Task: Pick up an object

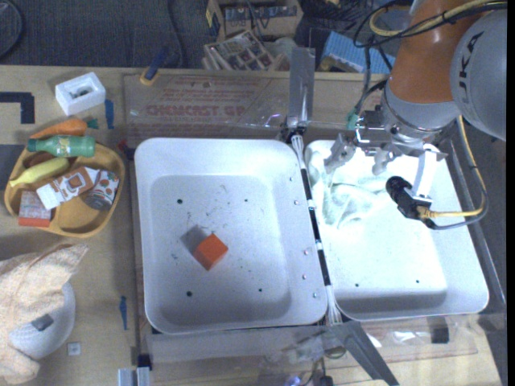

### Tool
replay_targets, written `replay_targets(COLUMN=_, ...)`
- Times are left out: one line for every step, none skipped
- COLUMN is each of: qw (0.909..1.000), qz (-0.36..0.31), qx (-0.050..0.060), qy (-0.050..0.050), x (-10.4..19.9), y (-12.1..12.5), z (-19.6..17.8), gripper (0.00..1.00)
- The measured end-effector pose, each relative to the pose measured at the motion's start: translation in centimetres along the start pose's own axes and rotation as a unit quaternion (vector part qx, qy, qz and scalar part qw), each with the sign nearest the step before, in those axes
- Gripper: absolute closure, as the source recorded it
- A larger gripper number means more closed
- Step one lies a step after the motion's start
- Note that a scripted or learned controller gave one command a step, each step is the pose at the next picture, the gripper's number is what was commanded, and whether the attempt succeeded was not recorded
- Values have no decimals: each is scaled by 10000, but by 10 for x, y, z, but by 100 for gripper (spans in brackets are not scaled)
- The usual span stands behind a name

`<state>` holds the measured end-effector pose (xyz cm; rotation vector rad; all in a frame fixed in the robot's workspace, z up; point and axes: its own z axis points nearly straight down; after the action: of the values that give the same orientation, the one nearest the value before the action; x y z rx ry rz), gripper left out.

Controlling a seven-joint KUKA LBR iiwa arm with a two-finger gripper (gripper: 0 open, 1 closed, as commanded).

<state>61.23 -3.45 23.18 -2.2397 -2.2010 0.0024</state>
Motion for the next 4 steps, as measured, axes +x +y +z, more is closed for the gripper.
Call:
replay_targets(qw=9993, qz=-381, qx=-32, qy=-12, x=-66, y=14, z=3, gripper=0)
replay_targets(qw=9993, qz=-377, qx=-7, qy=-1, x=-58, y=2, z=97, gripper=0)
replay_targets(qw=9968, qz=-794, qx=-52, qy=-14, x=-63, y=59, z=142, gripper=0)
replay_targets(qw=9986, qz=-523, qx=-38, qy=-14, x=-115, y=58, z=108, gripper=0)
